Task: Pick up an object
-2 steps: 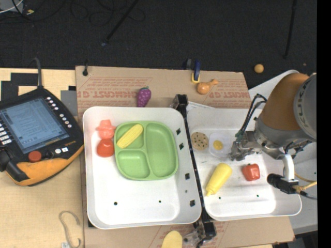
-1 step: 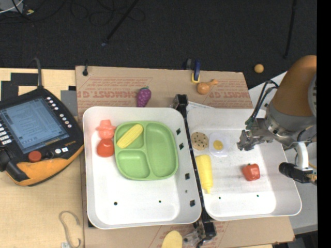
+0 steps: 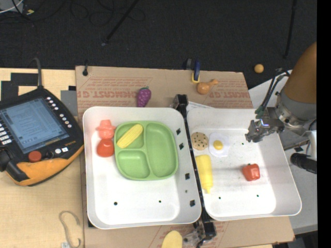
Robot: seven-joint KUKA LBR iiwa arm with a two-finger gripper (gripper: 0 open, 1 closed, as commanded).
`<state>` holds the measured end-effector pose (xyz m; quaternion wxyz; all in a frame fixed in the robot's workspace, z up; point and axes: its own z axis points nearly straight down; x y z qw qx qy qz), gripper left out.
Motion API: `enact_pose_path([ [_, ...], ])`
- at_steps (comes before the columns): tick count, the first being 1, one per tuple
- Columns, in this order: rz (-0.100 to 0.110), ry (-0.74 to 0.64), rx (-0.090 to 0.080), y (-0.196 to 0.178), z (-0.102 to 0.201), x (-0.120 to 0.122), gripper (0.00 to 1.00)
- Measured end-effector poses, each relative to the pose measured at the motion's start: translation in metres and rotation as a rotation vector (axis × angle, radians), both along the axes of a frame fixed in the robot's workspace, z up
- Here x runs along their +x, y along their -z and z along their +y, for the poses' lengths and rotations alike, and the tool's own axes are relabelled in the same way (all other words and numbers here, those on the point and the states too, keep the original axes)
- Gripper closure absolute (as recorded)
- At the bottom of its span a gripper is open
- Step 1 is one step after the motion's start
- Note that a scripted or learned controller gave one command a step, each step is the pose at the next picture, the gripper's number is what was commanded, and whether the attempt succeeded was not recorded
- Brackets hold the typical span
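Note:
My gripper (image 3: pixel 254 133) hangs over the upper right part of the right bin (image 3: pixel 282 200), with nothing visible between its tips. A small red toy (image 3: pixel 251 172) lies below it in that bin. A fried-egg toy (image 3: pixel 217 145) and a cookie (image 3: pixel 199 140) sit to the gripper's left. A yellow bottle-shaped toy (image 3: pixel 205 171) lies along the bin's left wall. In the left bin (image 3: pixel 134 211) stands a green divided plate (image 3: pixel 146 151) holding a yellow corn cob (image 3: pixel 129 135), with a pink and red figure (image 3: pixel 105 138) beside it.
A teach pendant (image 3: pixel 33 133) lies on the bench at far left. On the cardboard behind the bins sit a purple toy (image 3: pixel 144 96) and an orange pear-shaped toy (image 3: pixel 206 86). A yellow object (image 3: pixel 172 239) rests below the bins at the front edge.

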<state>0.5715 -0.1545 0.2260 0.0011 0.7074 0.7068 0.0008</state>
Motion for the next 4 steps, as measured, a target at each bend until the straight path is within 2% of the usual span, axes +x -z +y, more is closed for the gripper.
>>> enact_pose_path([
  [2, 0.008, -0.004, 0.004, 0.014, 0.105, -0.045, 1.0],
  [3, 0.006, -0.003, 0.002, -0.005, 0.151, -0.058, 1.0],
  [4, 0.007, -0.002, 0.002, 0.003, 0.176, -0.063, 1.0],
])
